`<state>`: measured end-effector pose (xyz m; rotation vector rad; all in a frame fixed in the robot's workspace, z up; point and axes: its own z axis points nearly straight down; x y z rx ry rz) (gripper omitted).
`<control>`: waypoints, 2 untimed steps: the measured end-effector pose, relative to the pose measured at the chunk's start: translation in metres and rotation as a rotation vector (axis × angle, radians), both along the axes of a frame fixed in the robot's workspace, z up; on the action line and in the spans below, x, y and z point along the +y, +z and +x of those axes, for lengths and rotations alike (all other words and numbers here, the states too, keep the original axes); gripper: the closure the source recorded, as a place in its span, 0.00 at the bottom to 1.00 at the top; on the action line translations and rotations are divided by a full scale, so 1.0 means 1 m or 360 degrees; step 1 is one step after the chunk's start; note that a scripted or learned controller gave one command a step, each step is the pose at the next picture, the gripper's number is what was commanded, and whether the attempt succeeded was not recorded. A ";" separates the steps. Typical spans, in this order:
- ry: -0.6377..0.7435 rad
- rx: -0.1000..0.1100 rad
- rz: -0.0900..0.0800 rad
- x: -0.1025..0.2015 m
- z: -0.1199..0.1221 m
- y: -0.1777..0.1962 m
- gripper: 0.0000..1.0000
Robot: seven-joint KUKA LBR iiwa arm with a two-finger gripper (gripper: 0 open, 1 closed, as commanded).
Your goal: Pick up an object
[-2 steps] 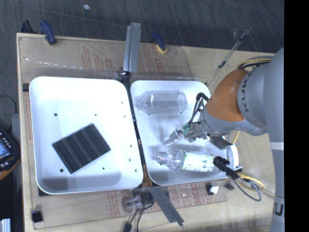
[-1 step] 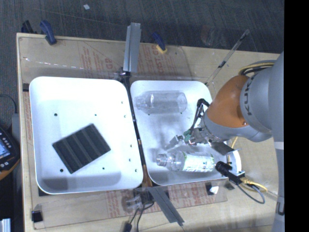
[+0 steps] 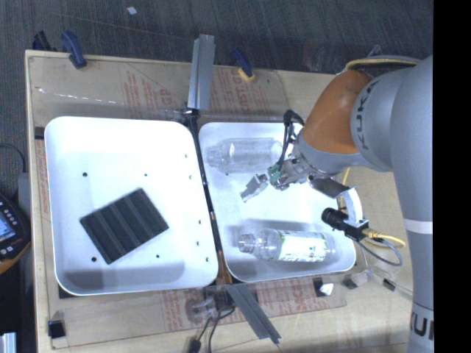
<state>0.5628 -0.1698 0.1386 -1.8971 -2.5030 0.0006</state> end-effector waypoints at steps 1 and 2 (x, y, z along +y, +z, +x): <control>0.0000 0.0000 0.0000 0.000 0.000 0.000 0.00; 0.0076 0.0002 0.0001 0.032 -0.062 0.003 0.00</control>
